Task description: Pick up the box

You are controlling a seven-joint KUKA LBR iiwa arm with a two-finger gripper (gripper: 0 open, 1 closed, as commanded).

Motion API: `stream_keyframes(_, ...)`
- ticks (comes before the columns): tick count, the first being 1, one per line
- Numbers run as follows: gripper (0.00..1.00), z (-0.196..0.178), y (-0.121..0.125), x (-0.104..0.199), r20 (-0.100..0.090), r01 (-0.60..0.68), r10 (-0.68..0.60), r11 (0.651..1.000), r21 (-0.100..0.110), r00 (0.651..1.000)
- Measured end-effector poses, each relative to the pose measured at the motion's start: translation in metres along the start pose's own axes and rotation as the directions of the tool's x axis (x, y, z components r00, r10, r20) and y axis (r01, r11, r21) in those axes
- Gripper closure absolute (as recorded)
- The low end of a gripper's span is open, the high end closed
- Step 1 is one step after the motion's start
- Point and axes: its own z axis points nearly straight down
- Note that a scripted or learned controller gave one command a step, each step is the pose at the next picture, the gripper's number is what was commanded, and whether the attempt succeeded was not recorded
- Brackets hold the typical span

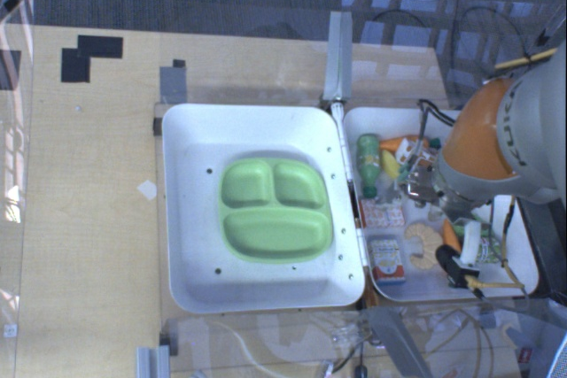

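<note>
the arm [496,142] reached in from the right, its wrist bent down over the right bin [530,266]. the gripper [422,181] hung above the clutter; whether the jaws were open or closed could not be told. the box [387,260] lay at the bin's front left corner, apart from the gripper. the left bin [186,217] held a green tray [273,208].

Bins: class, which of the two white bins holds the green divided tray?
The left bin, the larger one. The green divided tray lies at its middle, while the right bin, under the arm, holds small mixed items.
</note>
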Motion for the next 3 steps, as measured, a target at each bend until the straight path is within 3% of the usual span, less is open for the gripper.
stream_keyframes(1, 0.0, -0.001, -0.027, 0.003, -0.005, -0.603, 0.603, 0.797, 0.004, 0.797)
stream_keyframes(2, 0.0, -0.088, 0.034, 0.038, 0.023, -0.697, 0.697, 0.717, 0.02, 0.717)
stream_keyframes(3, 0.0, -0.087, 0.01, 0.141, 0.023, -0.623, 0.622, 0.782, 0.025, 0.782)
